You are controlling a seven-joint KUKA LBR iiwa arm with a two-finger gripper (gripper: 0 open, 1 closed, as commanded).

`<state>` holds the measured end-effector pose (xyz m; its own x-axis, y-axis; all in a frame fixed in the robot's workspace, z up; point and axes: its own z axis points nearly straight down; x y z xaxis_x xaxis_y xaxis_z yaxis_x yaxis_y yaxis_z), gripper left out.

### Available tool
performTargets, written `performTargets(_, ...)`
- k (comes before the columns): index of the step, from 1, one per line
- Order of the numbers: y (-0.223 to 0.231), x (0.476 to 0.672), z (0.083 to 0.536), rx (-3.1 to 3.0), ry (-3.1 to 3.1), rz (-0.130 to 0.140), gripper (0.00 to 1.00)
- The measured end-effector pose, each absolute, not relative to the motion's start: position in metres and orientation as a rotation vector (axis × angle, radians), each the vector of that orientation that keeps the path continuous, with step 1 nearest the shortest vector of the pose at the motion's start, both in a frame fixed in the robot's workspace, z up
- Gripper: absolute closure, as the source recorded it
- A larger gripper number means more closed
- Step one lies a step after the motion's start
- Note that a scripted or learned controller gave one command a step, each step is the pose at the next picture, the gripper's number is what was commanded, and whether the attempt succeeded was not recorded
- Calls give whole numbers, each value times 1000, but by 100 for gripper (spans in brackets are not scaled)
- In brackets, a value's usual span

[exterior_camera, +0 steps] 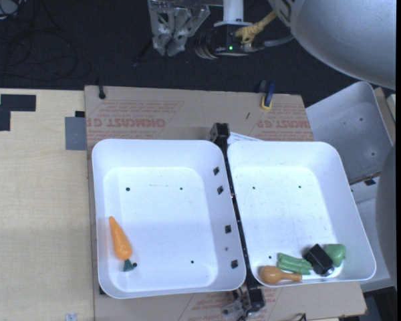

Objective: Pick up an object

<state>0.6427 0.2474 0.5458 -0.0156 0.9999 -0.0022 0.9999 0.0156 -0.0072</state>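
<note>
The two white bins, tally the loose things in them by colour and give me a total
Orange: 2, plastic toy carrot in the left bin, pear-shaped orange piece in the right bin
Green: 2, long bean-like pod, rounded green piece
Black: 1, small block
Total: 5

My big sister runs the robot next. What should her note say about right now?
Gripper: up at the top of the view, above the dark area behind the bins, not over either bin. Nothing shows between its fingers; open or shut is too hard to tell.

Left bin: a toy carrot lies near its front left corner.

Right bin: four things crowd the front right corner: a green bean pod, an orange pear-shaped toy, a black block and a green piece beside it.

Done: nothing picked up yet.

Left: bring the arm down over one thing and lift it. The carrot lies alone, so it looks easiest.
</note>
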Motion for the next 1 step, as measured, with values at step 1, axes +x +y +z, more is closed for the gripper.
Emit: performTargets(1,245,643,536,-2208,-2231,10,100)
